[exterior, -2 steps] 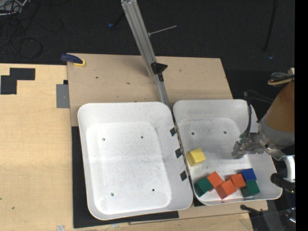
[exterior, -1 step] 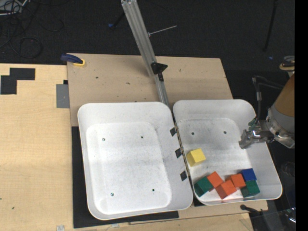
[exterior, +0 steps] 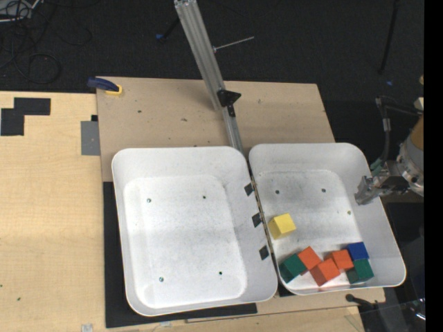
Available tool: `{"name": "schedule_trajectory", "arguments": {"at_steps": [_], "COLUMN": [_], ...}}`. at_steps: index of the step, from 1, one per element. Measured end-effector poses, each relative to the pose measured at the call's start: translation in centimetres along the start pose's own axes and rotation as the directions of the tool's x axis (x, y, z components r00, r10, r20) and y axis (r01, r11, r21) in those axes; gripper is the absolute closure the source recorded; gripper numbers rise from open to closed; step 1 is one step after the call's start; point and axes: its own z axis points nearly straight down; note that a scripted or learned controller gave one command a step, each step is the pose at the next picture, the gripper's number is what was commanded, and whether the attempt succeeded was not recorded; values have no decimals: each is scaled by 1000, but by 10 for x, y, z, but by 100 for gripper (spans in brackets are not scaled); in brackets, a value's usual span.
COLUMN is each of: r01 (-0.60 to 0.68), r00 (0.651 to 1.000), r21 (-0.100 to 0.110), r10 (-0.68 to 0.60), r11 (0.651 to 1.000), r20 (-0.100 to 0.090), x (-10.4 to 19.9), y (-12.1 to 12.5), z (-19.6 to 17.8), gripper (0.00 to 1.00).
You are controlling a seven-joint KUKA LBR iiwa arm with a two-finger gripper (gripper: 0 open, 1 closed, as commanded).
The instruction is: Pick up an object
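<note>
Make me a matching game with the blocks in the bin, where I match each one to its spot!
Things:
1. yellow cube block
2. blue cube block
3. left white plastic bin
4. two-finger gripper

Places:
A. over the right bin's right rim
B. alone, near the right bin's left wall
C. holds no blocks
D. in the cluster at the near right corner

Pairs: 1-B, 2-D, 3-C, 4-A

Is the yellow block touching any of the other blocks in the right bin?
Apart. The camera view shows bare white bin floor between the yellow block and the nearest orange block of the cluster.
</note>
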Motion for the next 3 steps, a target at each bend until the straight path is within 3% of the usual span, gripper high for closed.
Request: {"name": "schedule_trajectory", "arguments": {"at_steps": [1,3], "r01": [1,3], "r00": [1000,1000], "r21": [1,6], "r10": [-1,-3], "r11": [1000,1000], "r20": [0,-4], "x": [-1,103], "y": [1,-11], "z": [-32,-41], "gripper": [100,100]}}
